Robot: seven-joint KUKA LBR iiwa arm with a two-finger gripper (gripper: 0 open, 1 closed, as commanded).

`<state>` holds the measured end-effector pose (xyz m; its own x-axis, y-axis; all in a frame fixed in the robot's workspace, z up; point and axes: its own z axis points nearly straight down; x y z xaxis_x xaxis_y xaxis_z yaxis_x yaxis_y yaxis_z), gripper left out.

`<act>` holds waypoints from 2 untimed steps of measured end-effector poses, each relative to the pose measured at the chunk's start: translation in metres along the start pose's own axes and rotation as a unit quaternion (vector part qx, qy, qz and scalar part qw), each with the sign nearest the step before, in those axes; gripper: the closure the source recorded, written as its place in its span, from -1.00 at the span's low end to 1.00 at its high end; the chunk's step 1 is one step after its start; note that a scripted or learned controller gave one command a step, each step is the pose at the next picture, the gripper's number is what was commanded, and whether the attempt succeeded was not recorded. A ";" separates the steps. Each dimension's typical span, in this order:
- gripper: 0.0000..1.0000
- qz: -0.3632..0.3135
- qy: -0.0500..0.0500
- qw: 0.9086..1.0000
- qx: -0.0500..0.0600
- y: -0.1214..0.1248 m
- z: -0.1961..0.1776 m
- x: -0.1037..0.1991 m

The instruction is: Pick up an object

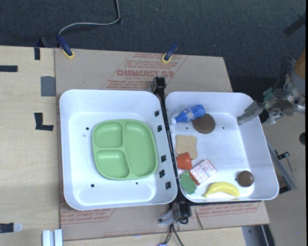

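The bench (20,152) is pale wood with a cardboard sheet (138,73) laid over its middle, clipped along the far edge. Two shallow white bins sit side by side on that sheet, touching along their inner walls. The left bin (74,104) holds a green divided plate (125,149), lying flat near its centre with three compartments.

The right bin (259,152) carries the small things. Along its inner wall, from the far end toward the near end, lie a blue bottle (189,114) on its side, a slice of toast (186,145), a small red-orange piece (184,161) and a green piece (188,182) in the near inner corner. A round brown disc (204,123) touches the bottle on its outer side. A red and white packet (202,171) lies just beside the red-orange piece. A yellow banana (221,189) rests along the near wall, and a small brown ball (245,178) sits beside it toward the near outer corner.

The arm comes in at the right, and its claw (249,114) hangs over the far outer edge of the right bin, apart from all the objects. I cannot tell how the claw is set from here. Nothing is visibly caught in it.
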<state>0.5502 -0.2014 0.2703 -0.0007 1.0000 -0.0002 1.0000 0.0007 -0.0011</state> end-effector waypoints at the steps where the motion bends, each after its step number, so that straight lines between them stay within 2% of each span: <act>1: -1.00 0.000 0.001 1.000 0.003 0.087 0.113 0.022; 2: -1.00 0.000 -0.001 1.000 -0.001 0.079 0.184 0.047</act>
<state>0.6292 -0.1542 0.0862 -0.0014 1.0000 -0.0013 1.0000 0.0014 0.0014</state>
